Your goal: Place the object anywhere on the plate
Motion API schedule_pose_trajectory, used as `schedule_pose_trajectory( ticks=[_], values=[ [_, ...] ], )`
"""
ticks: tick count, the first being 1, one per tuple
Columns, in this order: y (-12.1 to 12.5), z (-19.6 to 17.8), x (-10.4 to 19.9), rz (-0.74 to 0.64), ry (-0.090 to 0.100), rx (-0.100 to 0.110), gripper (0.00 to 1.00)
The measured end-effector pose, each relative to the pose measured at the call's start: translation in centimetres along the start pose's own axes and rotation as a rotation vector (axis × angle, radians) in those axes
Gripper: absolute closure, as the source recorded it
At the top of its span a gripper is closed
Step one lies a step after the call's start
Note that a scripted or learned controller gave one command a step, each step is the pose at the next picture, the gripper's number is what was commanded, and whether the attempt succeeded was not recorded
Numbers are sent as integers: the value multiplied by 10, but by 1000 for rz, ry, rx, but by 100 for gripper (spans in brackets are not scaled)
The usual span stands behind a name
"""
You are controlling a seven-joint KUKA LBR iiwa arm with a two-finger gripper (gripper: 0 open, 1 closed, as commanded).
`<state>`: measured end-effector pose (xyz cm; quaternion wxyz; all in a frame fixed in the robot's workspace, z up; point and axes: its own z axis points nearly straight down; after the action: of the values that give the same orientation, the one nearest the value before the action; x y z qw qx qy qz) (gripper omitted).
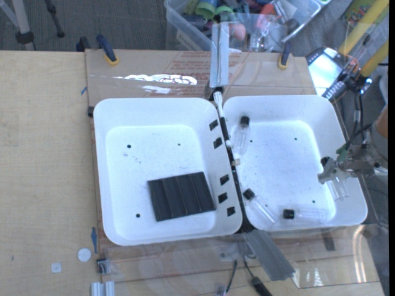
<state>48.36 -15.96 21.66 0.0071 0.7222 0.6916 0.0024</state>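
Observation:
A dark grey ridged plate lies flat in the left bin, toward its front. Three clear vials with black caps lie in the right bin: one by the divider at the back, one at the front left, and one along the front. My gripper hangs low over the right bin's right side, near the wall. A faint clear shape, perhaps another vial, sits just beneath it. I cannot tell if the two touch.
The arm reaches in from the right, over the right bin's rim. Black clips line the divider between the bins. A clear tub of coloured toys stands behind the bench. Small loose parts lie at the front left.

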Motion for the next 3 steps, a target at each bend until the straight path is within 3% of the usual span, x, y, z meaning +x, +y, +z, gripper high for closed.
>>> schedule_pose_trajectory(
  ticks=[1, 2, 3],
  values=[
    [18, -26, 84, 14, 6, 13, 100],
    [101, -8, 143, 42, 6, 15, 100],
    [153, -10, 203, -208, 6, 10, 100]
  ],
)
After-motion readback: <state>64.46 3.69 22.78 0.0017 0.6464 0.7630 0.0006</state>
